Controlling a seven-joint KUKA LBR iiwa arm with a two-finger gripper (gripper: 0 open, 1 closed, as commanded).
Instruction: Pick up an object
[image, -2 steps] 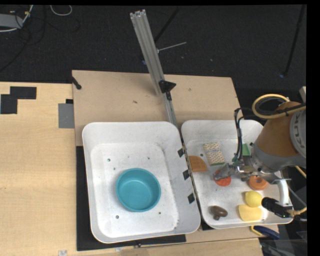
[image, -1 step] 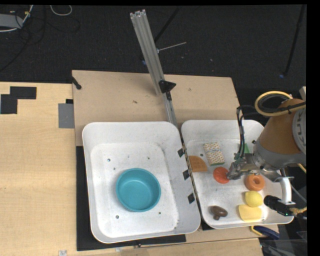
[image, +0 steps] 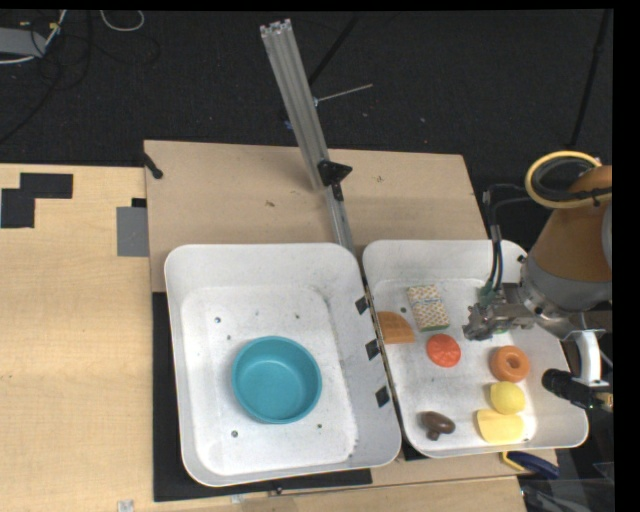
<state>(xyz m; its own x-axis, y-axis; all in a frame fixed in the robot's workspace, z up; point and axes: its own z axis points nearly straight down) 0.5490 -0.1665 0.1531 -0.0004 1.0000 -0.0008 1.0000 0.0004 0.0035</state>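
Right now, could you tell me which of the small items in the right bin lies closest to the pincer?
The red ball, just below-left of the pincer. The orange ring is slightly farther; the yellow pieces and brown item sit near the front rim.

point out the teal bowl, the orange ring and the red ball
teal bowl (image: 277, 377), camera view, on its inner floor
orange ring (image: 510, 364), camera view, on its band, left of the hole
red ball (image: 444, 350), camera view, on its top surface

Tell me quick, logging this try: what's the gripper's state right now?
Gripper: cannot be told; it hovers low in the right bin beside the red ball, with nothing visibly between it.
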